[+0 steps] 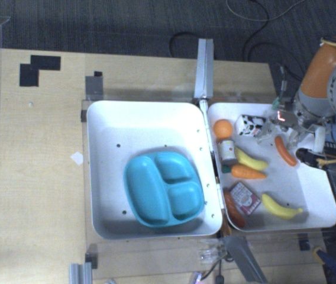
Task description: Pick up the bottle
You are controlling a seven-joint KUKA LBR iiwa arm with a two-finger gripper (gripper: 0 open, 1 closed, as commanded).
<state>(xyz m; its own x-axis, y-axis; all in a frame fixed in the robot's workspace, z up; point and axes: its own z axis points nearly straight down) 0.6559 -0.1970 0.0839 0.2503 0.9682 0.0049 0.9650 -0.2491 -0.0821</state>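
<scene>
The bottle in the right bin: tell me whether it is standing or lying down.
Cannot tell for sure. The bottle sits by the right bin's left wall, below the orange; its label faces the camera.

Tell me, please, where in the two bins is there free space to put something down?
Free: left white bin floor around the blue divided plastic plate, and right white bin between the red sausage and lower yellow banana. Crowded: beside the divider, near the small bottle.

The grey arm reaches in from the right of the camera view, its orange band uppermost near the frame's edge. Its wrist bends down and leftward, ending in the gripper, which sits low at the upper right. Its tip is small and blurred among metal parts.
</scene>
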